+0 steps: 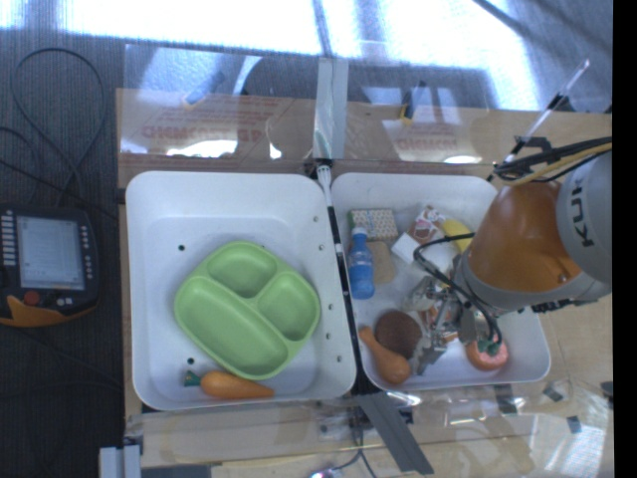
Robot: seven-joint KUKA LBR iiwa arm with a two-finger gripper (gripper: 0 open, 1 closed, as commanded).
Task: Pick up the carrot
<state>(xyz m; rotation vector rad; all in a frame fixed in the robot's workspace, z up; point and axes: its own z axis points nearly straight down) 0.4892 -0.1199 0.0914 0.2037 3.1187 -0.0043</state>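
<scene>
My two-finger gripper (pixel 435 345) is down in the right white bin (pixel 518 371), jaw width I cannot tell. Orange carrot with green top (pixel 235 385) lies in the left white bin (pixel 149 267), well apart toward 9 o'clock, just beside the green divided plastic plate (pixel 247 308) at its 6 o'clock.
</scene>
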